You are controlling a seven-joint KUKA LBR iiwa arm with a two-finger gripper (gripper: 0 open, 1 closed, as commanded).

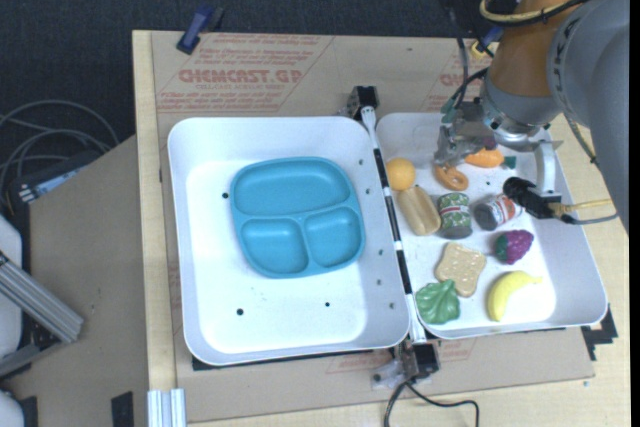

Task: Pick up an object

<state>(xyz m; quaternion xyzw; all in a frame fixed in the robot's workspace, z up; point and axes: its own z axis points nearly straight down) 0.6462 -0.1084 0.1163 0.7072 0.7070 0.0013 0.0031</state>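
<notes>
My gripper (455, 147) hangs low over the far part of the right bin (575, 300). An orange carrot (487, 157) lies just to its right, close against it. An orange pretzel ring (452, 179) lies just in front of it. Nearby are an orange ball (400, 175), a bread roll (418, 211), a green can (455, 214) and a grey and red can (496, 212). Nothing is visibly held.
Purple grapes (514, 245), a toast slice (460, 267), a green leaf (437, 302) and a yellow banana (512, 293) fill the near part of the right bin. The left bin (200, 245) holds a blue divided plate (297, 215). The arm (545, 35) crosses the upper right.
</notes>
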